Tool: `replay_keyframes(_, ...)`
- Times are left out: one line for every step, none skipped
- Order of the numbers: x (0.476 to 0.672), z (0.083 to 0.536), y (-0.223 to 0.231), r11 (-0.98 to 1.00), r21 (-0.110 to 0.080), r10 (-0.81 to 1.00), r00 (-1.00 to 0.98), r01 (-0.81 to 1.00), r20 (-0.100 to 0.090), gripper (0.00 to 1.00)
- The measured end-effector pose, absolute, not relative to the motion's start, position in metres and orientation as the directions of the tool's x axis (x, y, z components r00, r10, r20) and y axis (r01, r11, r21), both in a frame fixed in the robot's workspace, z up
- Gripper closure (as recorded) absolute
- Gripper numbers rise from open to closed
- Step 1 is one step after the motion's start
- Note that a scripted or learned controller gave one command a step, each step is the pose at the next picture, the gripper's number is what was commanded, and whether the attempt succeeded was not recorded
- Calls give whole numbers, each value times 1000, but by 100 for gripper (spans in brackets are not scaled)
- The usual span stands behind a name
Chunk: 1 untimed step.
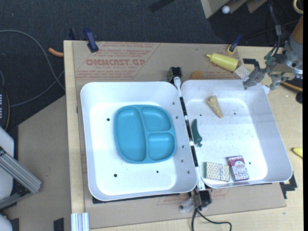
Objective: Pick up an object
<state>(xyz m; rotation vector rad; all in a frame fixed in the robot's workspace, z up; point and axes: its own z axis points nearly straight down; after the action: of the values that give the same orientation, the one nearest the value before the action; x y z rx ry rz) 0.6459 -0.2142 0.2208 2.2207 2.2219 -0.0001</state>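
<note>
Gripper (263, 76) hangs over right bin's (269, 129) far rim, at its 1 o'clock corner; fingers apart, nothing between them. Nearest pick: tan wedge (215, 106), toward 8 o'clock from the fingers, long axis running 11-to-5. Probably approach stage.

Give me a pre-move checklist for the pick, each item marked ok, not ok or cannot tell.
1. Hand free of any object: ok, nothing between its fingers.
2. Hand over a target: not ok, it sits at the right bin's far rim.
3. Pickable objects in the right bin: ok, tan wedge, green piece, red box, patterned box.
4. Tan wedge clear of neighbours: ok.
5. Two boxes separated: not ok, they lie side by side.
6. Green piece away from the wall: not ok, it hugs the left wall.
</note>
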Motion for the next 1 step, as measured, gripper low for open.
replay_keyframes(654, 146, -126, 2, -3, 1000, -2, 1000, 2, 0)
